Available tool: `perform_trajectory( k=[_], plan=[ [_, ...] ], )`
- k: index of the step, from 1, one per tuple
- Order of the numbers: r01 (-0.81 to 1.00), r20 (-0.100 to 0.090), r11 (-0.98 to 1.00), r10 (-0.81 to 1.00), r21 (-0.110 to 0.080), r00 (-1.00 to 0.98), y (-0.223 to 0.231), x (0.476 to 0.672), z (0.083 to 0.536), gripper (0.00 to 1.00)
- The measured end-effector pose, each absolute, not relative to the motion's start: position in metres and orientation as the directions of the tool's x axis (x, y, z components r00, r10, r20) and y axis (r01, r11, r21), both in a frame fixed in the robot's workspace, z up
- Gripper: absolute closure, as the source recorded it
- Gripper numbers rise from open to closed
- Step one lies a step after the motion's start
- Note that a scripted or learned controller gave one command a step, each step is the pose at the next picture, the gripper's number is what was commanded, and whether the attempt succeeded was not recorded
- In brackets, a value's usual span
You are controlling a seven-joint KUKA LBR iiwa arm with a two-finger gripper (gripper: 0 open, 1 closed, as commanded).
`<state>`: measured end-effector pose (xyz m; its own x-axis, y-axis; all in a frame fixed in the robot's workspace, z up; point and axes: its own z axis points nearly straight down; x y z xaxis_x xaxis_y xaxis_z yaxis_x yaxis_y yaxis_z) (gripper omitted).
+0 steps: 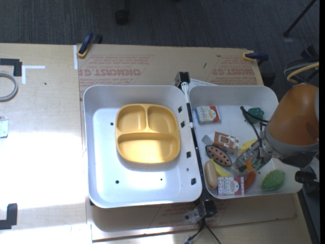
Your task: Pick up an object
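The right bin (231,91) holds several toy food items. Among them are a small white and red box (207,114), a brown packet (226,140), a dark oval piece (218,154), a tan bun (209,173), a red and white carton (230,185), an orange piece (250,179) and a green lump (273,180). My gripper (250,160) is down low in this bin, in the middle of the pile, just right of the dark oval piece and above the orange piece. The arm's orange band (298,116) hides the bin's right side.
The left bin (96,151) holds a yellow divided plate (148,133). A dark green item (255,113) lies near the right bin's far side. Clamps join the two bins at the top (183,79) and the bottom (204,207). Cardboard covers the bench under them.
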<state>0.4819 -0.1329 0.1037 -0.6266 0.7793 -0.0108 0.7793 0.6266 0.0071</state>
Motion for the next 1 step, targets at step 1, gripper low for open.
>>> perform_trajectory(
  k=[1],
  plan=[
    [0.452, -0.003, 0.892, 0.452, 0.002, -0.892, -0.0747, 0.4836, 0.1928, 1.00]
  ],
)
